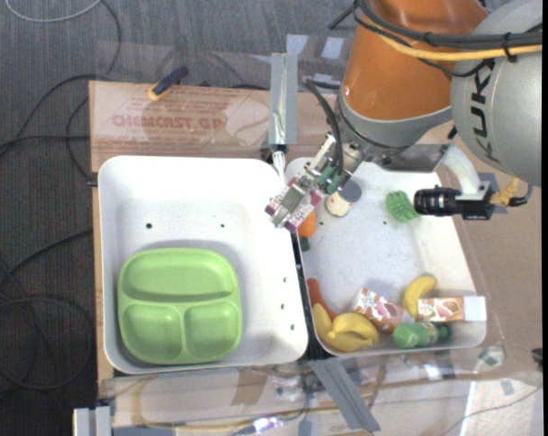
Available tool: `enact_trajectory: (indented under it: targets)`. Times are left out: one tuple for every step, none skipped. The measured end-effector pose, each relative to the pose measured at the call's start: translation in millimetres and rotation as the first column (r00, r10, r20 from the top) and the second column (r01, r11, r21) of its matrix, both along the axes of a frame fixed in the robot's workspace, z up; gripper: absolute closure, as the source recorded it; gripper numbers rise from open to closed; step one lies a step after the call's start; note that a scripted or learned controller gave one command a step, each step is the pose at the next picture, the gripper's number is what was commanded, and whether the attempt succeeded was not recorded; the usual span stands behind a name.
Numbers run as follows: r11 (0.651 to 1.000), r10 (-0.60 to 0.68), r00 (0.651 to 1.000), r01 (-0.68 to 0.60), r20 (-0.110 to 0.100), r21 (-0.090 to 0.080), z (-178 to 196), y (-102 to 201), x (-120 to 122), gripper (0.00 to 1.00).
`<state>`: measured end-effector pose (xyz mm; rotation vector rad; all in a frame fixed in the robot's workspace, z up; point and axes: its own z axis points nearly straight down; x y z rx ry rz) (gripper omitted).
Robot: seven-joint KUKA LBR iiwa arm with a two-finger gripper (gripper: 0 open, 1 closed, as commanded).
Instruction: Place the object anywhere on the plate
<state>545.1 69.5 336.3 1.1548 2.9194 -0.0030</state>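
Two shallow white bins side by side on the worktop (110,107). Left bin (164,189) with a green divided plate (179,305) in its near-left part, three compartments, nothing on them. Right bin (373,252) crowded along the near edge: two yellow bananas (346,330) and (419,291), a small printed pouch (377,307), a green round veg-looking thing (412,336), a little carton (448,309), and an orange carrot-like piece (315,291) against the divider. Farther back, a green ridged toy (400,206) and a pale round bit (338,204), well apart from the pile.

Grey arm (519,89) with the orange band in from the right, tool (296,203) slanting down right over the wall between the bins. Some small object (285,209) at the tip, pinkish and white, apparently pinched between the fingers, but too blurry to name and honestly can't tell how wide the fingers sit. Something orange (306,225) just under it. Well away from the plate, up at the far corner.
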Motion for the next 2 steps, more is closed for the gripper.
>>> enact_trajectory:
  targets:
    - [0.999,0.034,0.999,-0.034,-0.006,0.002,-120.0,68.5,-62.6,1.00]
    - [0.999,0.033,0.999,-0.033,-0.005,0.002,-119.9,68.3,-62.5,0.00]
